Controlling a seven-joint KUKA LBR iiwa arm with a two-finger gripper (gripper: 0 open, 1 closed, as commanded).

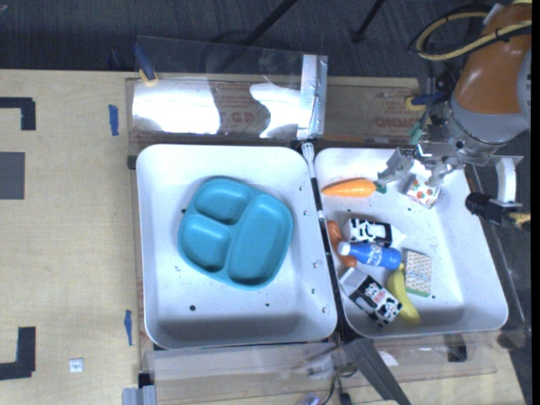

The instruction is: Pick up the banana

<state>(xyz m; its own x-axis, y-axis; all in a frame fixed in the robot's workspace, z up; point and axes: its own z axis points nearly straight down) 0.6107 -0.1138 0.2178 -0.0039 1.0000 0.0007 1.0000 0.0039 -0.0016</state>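
Scanning from the left, we have the pale wooden tabletop (67, 251), then the left white plastic bin (160, 310), which holds a blue moulded tray with three compartments (236, 230) and nothing to do with our job. Crossing the divide into the right white plastic bin (485, 298), we find a cluster of things low down: a white and blue bottle with an orange cap (367, 254), two black-and-white patterned toys (371, 230) above and below it, a small printed card (418, 272), and there, tucked against the near wall, the yellow banana (403, 300). It lies flat on the bin floor, partly under the lower toy, untouched. Up at the far end sits an orange carrot (348, 188), and just beside it a small white speckled cube (424, 194). Over that far corner hangs the grey two-finger gripper (419, 169), its fingers spread apart with nothing between them. So we judge the task barely begun: the gripper is well apart from the banana, and approach, descent, grasp and lift are all left.
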